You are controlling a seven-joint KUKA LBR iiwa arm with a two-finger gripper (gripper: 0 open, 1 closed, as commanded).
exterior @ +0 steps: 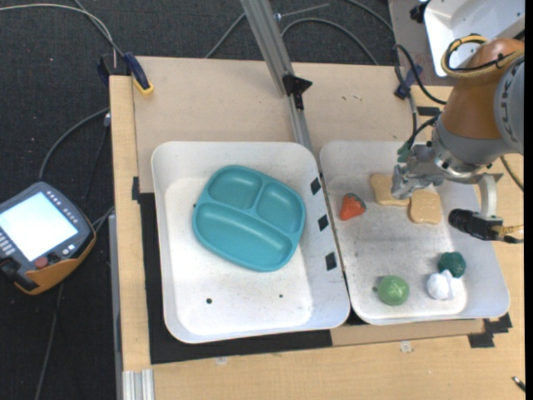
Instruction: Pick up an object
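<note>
Green ball (392,289) at 6 o'clock of right bin (366,302), white piece (438,286) and dark green piece (452,263) beside it at 3. Strawberry (351,207) near left wall. Gripper (402,186) low over tan bread pieces (425,209) (jaw state: cannot tell). Teal divided plate (248,217) in left bin (179,307).
</note>
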